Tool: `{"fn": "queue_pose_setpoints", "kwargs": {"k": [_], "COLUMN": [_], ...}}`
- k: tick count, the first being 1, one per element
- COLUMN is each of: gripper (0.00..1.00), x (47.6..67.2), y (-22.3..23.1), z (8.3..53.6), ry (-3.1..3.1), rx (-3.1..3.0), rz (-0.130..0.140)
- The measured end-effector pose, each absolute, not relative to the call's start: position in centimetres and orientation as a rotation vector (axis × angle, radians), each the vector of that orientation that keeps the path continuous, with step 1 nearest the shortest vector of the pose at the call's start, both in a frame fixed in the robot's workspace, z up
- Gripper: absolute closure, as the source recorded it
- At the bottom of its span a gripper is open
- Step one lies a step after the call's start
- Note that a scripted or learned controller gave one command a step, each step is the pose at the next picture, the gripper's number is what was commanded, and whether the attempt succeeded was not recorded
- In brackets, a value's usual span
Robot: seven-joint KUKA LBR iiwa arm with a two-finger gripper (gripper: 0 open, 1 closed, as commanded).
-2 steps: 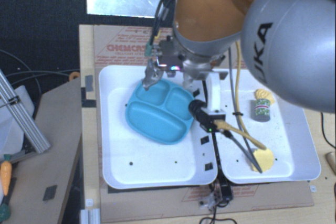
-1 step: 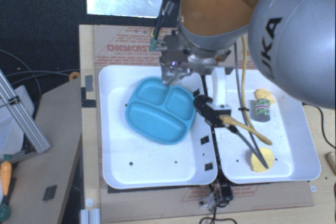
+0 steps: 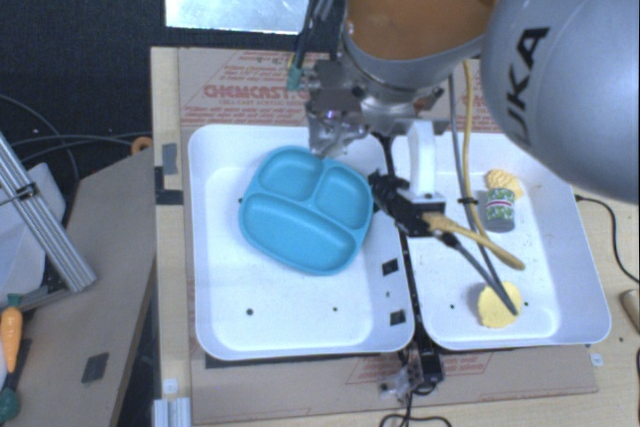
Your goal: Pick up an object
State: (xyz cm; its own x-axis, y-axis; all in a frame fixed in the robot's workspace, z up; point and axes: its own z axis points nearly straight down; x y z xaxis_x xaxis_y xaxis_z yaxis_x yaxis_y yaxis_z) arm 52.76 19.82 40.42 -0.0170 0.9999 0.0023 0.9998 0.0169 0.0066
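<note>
A blue divided plate (image 3: 305,210) lies tilted across the middle of the left bin (image 3: 225,315). My gripper (image 3: 329,141) hangs at the plate's far rim, its tip just above or touching that edge. The large grey arm covers the view above it. Nothing shows held by the gripper.
The right bin (image 3: 570,310) holds a small can with a green label (image 3: 498,210), a yellow ridged piece (image 3: 503,181) behind it, and a pale yellow round piece (image 3: 497,306) near the front. The bins sit on a cardboard sheet (image 3: 240,90). A low side table (image 3: 90,295) stands at the left.
</note>
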Motion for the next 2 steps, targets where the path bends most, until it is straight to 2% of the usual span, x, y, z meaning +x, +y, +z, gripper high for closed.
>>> {"fn": "queue_pose_setpoints", "kwargs": {"k": [1,2], "gripper": [1.00,1.00], "x": [56.20,56.13], "y": [23.43,23.28], "z": [43.50,44.44], "ry": [2.226,2.230], "rx": [2.214,2.209], "rz": [0.011,0.009]}}
